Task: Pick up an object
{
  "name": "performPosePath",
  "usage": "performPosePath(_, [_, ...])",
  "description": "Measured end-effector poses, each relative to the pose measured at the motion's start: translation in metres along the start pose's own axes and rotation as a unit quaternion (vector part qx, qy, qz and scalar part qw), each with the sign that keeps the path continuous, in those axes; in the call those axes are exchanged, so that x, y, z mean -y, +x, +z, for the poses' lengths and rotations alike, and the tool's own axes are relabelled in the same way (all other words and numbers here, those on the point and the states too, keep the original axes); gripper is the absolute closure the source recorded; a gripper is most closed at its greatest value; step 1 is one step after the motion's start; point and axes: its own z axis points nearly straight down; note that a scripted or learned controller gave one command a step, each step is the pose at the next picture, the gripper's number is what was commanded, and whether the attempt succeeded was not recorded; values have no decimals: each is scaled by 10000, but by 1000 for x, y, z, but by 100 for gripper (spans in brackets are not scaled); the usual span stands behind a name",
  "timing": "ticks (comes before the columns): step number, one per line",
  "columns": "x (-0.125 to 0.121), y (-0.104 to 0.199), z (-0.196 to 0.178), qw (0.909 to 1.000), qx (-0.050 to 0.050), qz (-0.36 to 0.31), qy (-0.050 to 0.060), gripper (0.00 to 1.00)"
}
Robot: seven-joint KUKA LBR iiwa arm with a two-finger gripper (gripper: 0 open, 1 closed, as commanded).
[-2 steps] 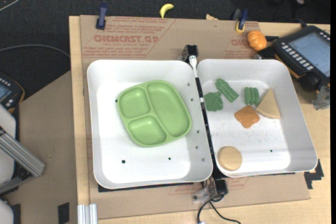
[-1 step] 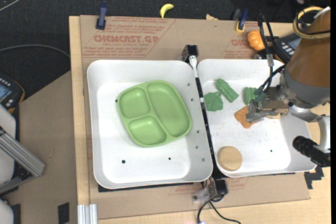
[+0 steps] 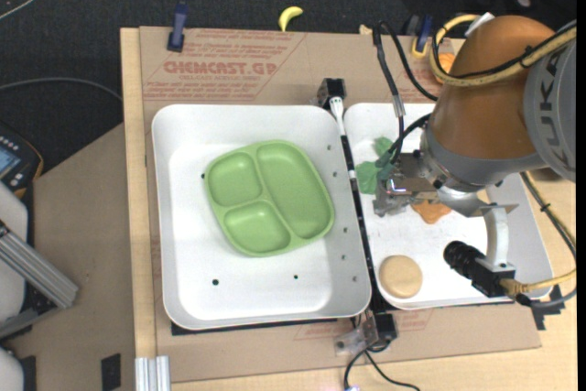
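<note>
While the arm (image 3: 494, 105) hangs over the right bin (image 3: 540, 261), I see its wrist low above the middle of that bin. From this slanted view I cannot tell whether the jaws are apart or together, because the metal at the wrist covers them. Three loose things lie in the right bin. A soft green piece (image 3: 370, 171) sits against the bin's left wall, towards its far end and just beside the wrist. An orange piece (image 3: 430, 213) shows near the bin's middle, partly tucked under the wrist. A tan round disc (image 3: 400, 276) rests flat in the bin's near left corner, apart from the other two. Just left of the right bin, touching it along the shared edge, is the left bin (image 3: 183, 270), which holds a green divided plate (image 3: 268, 197).
</note>
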Motion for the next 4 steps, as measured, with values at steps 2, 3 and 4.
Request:
performPosePath(2, [-1, 72, -122, 10000, 17, 32, -50, 100])
performPosePath(3, [-1, 71, -131, 10000, 27, 42, -45, 100])
performPosePath(4, [-1, 88, -181, 10000, 14, 36, -58, 100])
